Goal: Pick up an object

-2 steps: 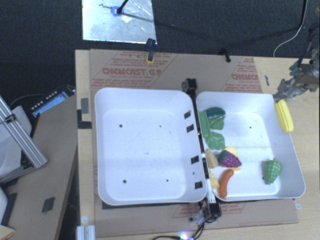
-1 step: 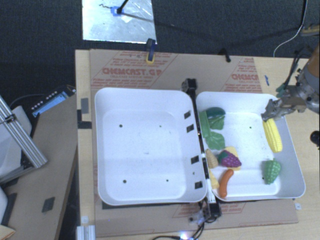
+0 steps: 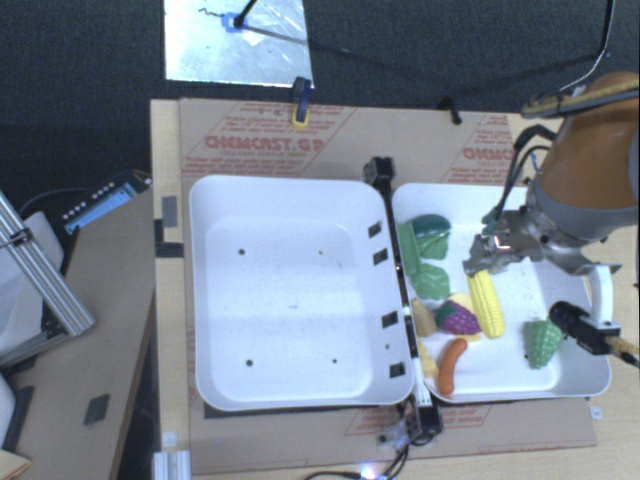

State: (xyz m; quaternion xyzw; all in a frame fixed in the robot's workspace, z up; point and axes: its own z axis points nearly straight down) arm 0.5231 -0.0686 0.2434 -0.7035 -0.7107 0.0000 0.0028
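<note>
A brown cardboard sheet (image 3: 330, 133) covers the counter (image 3: 165, 168), bearing the left bin (image 3: 290, 288) and the right bin (image 3: 575, 373), where a sausage (image 3: 450, 365), purple grapes (image 3: 460, 319), corn cob (image 3: 487, 304), green cone (image 3: 543, 342) and green leafy toys (image 3: 425, 258) lie. The grey-and-orange arm (image 3: 590, 168) reaches in from the right, its tool (image 3: 485, 255) hanging just above the corn's far end; whether it is open I cannot tell. Beyond, red print on the cardboard reads "CHEMCAST GP", and a shiny foil sheet (image 3: 235, 28) lies on dark carpet (image 3: 80, 68).

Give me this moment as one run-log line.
arm: over right bin | gripper: above corn, nothing seen held | nearby: purple grapes, sausage | left bin
</note>
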